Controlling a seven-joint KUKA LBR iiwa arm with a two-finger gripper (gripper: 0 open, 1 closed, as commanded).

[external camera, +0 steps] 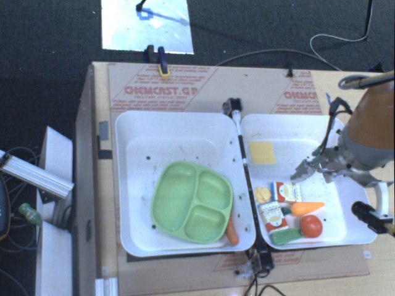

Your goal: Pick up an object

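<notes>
Grey end effector (303, 171) (right bin (290, 143)), above carton (287, 192)

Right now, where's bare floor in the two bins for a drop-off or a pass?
Left bin: bare strip along the far wall and left side, around the green tray; a hot dog sits by the divider. Right bin: far part bare beside the yellow slice. Crowded: near end, with cartons, carrot, tomato, green piece, under the gripper.
</notes>
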